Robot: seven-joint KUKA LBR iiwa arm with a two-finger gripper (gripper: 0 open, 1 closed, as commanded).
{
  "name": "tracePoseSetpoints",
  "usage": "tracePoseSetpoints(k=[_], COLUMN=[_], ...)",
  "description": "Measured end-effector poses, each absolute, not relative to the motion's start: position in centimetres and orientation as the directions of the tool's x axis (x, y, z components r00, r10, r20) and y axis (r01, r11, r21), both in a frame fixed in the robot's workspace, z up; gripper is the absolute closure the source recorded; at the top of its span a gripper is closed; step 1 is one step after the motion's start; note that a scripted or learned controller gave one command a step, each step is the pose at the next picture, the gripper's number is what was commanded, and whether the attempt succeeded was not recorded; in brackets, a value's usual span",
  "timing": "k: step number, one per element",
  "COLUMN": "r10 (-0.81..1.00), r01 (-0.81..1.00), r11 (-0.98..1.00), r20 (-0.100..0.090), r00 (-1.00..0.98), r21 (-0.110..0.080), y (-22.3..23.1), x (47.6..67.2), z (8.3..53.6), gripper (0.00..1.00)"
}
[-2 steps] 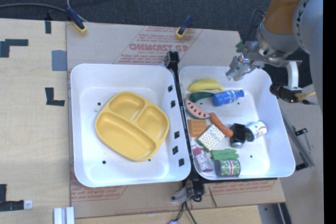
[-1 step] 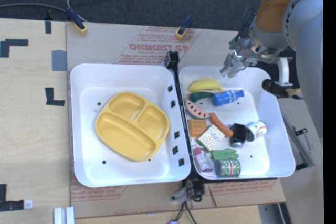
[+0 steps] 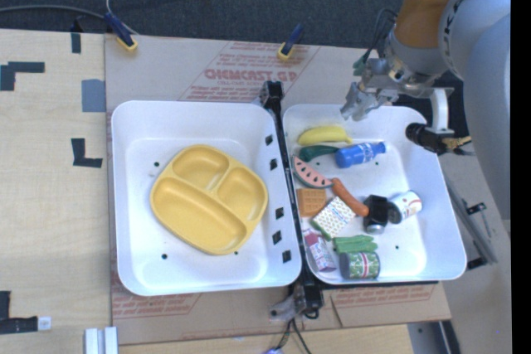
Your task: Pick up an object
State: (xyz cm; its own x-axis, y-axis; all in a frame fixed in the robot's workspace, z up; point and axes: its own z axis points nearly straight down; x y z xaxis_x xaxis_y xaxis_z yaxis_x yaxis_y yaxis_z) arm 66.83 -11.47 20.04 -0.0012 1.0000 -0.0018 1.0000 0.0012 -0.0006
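We count two white bins side by side: the left bin holds one yellow divided tray with three compartments, lying at a slant, and the right bin holds everything else. There we see one banana, one blue bottle, one dark green piece between them, one watermelon slice, one orange cracker, one carrot-like stick, one checked packet, one black object touching one small white can, one green pepper-like piece, one green tin and one pinkish packet. The banana lies at the bin's far edge, its long axis running left to right, its curve bowed upward in the view. The blue bottle lies on its side just below it, long axis also left to right, slightly tilted, its pale end toward the right. The gripper hangs above the right bin's far rim, near the banana's right end, apart from it; nothing is seen between its fingers, and whether the claw is open or closed we cannot tell.
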Motion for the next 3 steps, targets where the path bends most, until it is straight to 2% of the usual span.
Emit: tracePoseSetpoints(k=[1, 2, 3], r10=[1.000, 1.000, 1.000], r01=[1.000, 1.000, 1.000], r11=[0.003, 0.000, 0.001], r20=[0.000, -0.002, -0.002], r00=[-0.003, 0.000, -0.001], r21=[0.001, -0.001, -0.002], y=[-8.0, -11.9, -13.2], x=[66.9, 66.8, 66.8], z=[23.6, 23.4, 20.6], gripper=[1.00, 1.00, 1.00])
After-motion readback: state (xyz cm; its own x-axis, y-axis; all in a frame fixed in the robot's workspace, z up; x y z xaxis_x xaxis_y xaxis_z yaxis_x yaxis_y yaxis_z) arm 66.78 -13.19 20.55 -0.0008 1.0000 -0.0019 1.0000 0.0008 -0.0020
